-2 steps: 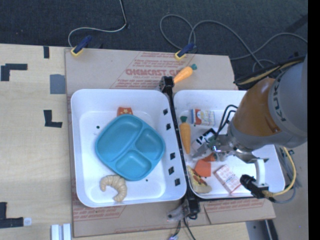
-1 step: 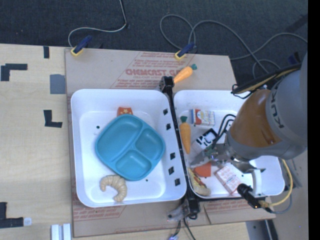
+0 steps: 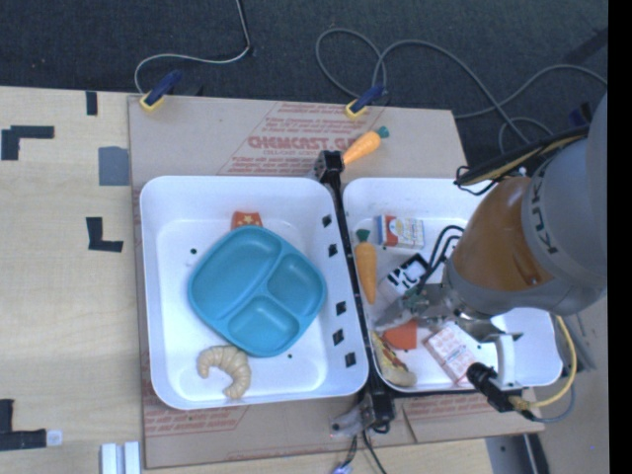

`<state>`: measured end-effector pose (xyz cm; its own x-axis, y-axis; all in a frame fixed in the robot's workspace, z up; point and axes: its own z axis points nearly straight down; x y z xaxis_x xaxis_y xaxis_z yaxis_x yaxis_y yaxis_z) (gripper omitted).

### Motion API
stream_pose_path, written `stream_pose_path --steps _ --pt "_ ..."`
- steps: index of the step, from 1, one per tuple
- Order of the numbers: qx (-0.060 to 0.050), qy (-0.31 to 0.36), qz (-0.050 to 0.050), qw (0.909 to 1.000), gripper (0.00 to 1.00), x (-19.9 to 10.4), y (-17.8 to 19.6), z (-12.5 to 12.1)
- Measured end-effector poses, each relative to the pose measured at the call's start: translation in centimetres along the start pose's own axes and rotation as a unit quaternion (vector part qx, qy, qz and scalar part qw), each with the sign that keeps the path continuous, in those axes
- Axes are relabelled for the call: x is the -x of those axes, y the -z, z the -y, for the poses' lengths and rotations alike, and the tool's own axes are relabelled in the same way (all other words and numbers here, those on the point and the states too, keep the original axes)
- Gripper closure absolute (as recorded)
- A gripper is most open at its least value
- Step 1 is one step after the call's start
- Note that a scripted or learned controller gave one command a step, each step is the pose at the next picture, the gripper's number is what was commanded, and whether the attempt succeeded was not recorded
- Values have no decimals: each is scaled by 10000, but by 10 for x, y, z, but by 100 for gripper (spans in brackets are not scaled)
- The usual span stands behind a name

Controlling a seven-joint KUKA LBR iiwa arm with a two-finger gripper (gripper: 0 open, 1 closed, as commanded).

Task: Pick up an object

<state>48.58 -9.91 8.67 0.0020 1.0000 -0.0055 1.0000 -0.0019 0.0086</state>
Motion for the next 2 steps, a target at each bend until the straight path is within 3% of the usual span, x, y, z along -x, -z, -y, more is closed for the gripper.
stream_pose_path --steps 2 --pt "-2 6 -11 10000 0 0 0 0"
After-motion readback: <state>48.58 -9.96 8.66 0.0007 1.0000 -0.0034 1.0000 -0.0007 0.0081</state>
